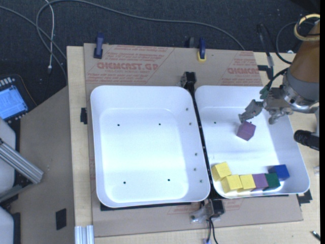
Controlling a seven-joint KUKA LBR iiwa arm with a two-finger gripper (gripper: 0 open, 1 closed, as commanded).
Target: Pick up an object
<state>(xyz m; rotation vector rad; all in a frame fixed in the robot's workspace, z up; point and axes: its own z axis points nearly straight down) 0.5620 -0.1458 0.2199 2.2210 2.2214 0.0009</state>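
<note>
Two white bins on the bench: left bin (101,151) and right bin (284,151), sitting on a cardboard sheet (127,65) with red print, reads roughly "CHEMCAST GP", repeated near the right corner, small text too blurry to read. Two blue clamps (99,46) pin the sheet's far edge.

Gripper (263,112) is over the right bin's far half, fingers spread apart, nothing between them. Left finger (250,111) ends just above the purple cube (246,131); can't tell if it touches. Cube sits tilted, alone mid-bin, not grasped.

Near edge of right bin holds a row of blocks: yellow blocks (229,178), a purple block (260,180), a green block (272,180), a blue block (280,172), all touching or close together, well apart from the purple cube.

Blue-screened device (11,101) at far left, text unreadable. Cables (48,24) on the dark floor.
</note>
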